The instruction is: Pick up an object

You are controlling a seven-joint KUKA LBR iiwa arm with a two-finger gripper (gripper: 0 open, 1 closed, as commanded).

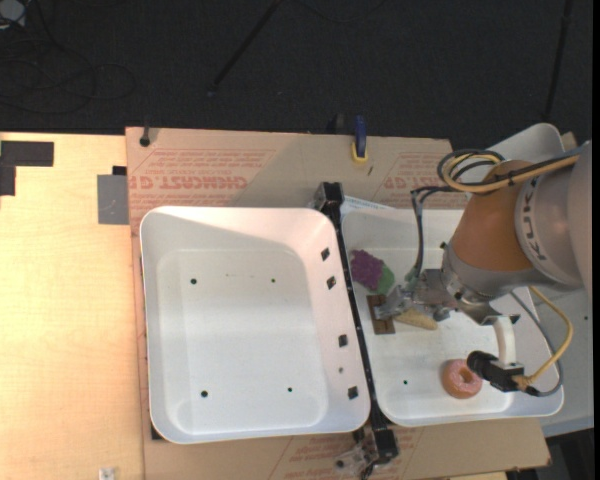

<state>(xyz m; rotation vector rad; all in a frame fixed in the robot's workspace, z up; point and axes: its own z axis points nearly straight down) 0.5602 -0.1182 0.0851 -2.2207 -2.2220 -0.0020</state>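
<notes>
A pink ring-shaped object (463, 379) lies nearest the camera on the floor of the right bin (420, 408), well apart from the working end of the arm. Farther in, a pale tan piece (417, 319) lies flat with its long axis running roughly left to right, touching or just beside the gripper (412, 296), with a small brown item (382, 324) just to its left against the divider. The gripper hangs low over this cluster, and whether it is released or clenched cannot be told from here. Beyond it a purple and green object (369, 268) sits near the divider, up and to the left. The left bin (160, 268) lies alongside
</notes>
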